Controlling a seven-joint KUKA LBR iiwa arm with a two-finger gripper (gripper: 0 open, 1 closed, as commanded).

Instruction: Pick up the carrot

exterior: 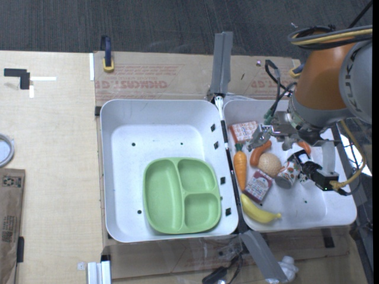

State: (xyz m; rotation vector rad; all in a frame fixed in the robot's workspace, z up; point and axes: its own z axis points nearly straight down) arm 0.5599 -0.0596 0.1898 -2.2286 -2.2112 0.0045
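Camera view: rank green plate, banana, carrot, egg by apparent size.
1. green plate, by far the largest
2. banana and carrot: similar length, too close to rank
3. egg, smallest

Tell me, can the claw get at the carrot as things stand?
Probably yes. The carrot lies along the left wall of the right bin with its top uncovered, and the claw hangs just to its right. The wall and a red packet beside it crowd a sideways grip.

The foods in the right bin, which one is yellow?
The banana, lying at the bin's near edge. It is the yellow one; the carrot beside it is orange with a green top.
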